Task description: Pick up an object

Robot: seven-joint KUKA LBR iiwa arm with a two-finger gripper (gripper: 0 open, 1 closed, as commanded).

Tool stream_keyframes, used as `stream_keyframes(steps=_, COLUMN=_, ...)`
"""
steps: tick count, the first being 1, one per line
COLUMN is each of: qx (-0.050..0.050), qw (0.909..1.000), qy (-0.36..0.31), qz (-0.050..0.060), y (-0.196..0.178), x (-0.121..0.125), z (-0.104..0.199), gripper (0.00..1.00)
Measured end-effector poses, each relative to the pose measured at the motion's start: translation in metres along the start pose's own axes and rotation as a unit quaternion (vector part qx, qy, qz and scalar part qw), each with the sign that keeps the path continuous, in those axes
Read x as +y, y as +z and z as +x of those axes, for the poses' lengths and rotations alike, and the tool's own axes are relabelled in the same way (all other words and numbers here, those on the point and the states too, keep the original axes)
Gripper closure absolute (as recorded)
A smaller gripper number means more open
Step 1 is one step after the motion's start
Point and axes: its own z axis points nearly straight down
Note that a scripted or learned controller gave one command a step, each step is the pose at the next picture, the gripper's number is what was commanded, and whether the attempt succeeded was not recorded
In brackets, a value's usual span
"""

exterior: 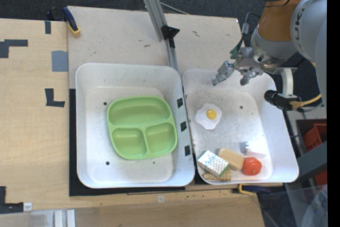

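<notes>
The gripper point(234, 75) hangs with jaws spread and nothing between them over the right bin's point(276, 141) far edge, the toy fried egg point(207, 116) lying just below them.

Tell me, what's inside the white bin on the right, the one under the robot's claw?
In the right bin lie a toy fried egg, a small patterned box, a tan block, a red tomato-like piece and a small grey bit. Whatever lies beneath them is covered.
</notes>
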Motion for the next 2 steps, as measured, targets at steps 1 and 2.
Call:
stream_keyframes(steps=1, qx=0.000, qw=1.0000, qy=0.000, qz=0.000, y=0.000, x=0.000, z=0.000, gripper=0.00)
stream_keyframes(steps=2, qx=-0.001, qw=1.0000, qy=0.001, qz=0.002, y=0.048, x=-0.002, z=-0.008, gripper=0.00)
